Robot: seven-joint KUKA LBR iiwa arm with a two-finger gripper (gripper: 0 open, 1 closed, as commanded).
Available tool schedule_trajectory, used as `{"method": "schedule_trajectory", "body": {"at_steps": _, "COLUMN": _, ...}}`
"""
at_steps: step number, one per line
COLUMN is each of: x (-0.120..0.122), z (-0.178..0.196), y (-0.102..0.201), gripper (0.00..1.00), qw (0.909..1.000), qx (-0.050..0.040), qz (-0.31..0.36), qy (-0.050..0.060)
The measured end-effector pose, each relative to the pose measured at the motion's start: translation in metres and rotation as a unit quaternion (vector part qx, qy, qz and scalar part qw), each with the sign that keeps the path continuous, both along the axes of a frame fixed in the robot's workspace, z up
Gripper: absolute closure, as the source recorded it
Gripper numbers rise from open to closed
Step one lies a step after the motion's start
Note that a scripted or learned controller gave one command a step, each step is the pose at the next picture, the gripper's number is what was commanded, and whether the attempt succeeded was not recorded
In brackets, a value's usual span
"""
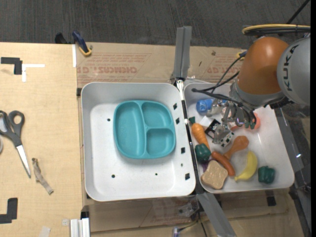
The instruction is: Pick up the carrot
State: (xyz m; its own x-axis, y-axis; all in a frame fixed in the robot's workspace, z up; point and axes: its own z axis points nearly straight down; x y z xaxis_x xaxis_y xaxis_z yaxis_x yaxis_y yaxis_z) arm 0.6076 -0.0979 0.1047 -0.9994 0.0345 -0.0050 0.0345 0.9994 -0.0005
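Observation:
The carrot (200,134) is an orange tapered piece lying along the left wall of the right bin (281,147), its wide end next to a dark green piece (202,153). My gripper (223,134) hangs low in the same bin, just right of the carrot and apart from it. The grey and orange wrist above hides part of the gripper. Nothing shows between its fingers.
Around the gripper lie a drumstick (238,144), a red-orange sausage shape (223,163), a bread slice (215,176), a banana (248,166), a green pepper (265,174) and a blue item (204,105). The left bin (94,147) holds a teal divided plate (144,129). Scissors (16,137) lie far left.

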Motion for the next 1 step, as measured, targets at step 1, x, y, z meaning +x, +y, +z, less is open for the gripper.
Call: {"method": "schedule_trajectory", "body": {"at_steps": 1, "x": -0.0596, "z": -0.0123, "y": -0.0018, "gripper": 0.00, "qw": 1.0000, "qx": 0.0000, "qz": -0.002, "qy": 0.001}}
